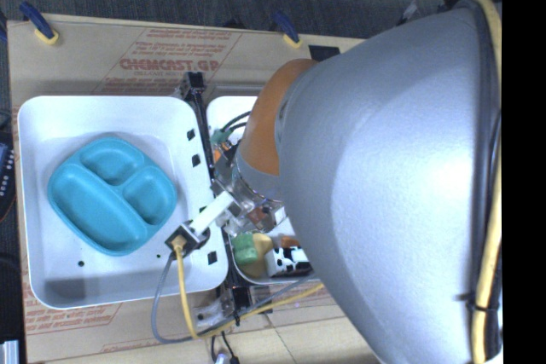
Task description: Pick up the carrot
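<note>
Your arm (384,175) reaches in from the right edge of the desk (162,55) and hangs low over the right bin (230,111), so its grey bulk and orange band (264,128) cover most of that bin. That posture suits a reach straight down into the bin, which is probably why the wrist sits so close above it.

The claw (247,209) is buried under the wrist, near the wall where the two bins meet. You cannot tell from here how far it is parted, or whether it has anything in it — I would not count on a grasp.

As for the carrot, a small orange patch (223,152) peeks out just beside the divider, near the far end of the right bin. That may be it, but too little shows to be sure. Nearer the front edge of the desk, in the same bin, you can see a green block (246,249) and a black-and-white toy (292,262) touching or nearly touching each other — clutter that could get in the way if the reach drifts forward.

The left bin (51,119) carries a blue divided plate (111,193) sitting flat towards its middle, well apart from the work. A yellow cable (182,290) trails off the front edge.

Judging by this, the pick is still at the reaching or closing stage. Wait for the lift before you call it.
</note>
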Controlling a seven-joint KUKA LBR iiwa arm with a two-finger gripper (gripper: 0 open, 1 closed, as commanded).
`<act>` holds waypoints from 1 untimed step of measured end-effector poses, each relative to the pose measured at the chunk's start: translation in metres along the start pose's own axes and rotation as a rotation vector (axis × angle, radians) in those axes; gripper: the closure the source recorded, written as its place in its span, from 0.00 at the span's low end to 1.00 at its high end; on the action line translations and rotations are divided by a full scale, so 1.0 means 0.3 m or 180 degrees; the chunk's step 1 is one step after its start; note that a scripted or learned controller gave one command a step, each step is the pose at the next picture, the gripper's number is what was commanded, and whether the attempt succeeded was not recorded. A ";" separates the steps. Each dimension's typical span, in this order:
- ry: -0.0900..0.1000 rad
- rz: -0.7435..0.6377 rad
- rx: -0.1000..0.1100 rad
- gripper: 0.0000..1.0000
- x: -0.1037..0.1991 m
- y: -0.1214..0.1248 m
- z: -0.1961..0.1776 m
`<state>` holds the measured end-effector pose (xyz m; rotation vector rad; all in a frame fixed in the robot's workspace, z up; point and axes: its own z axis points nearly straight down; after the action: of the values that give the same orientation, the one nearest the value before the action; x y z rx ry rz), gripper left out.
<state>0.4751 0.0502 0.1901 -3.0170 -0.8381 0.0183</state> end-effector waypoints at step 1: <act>0.0019 0.0475 -0.0008 1.00 0.034 -0.054 -0.171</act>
<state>0.4762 0.0689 0.2414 -3.0727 -0.6111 0.0095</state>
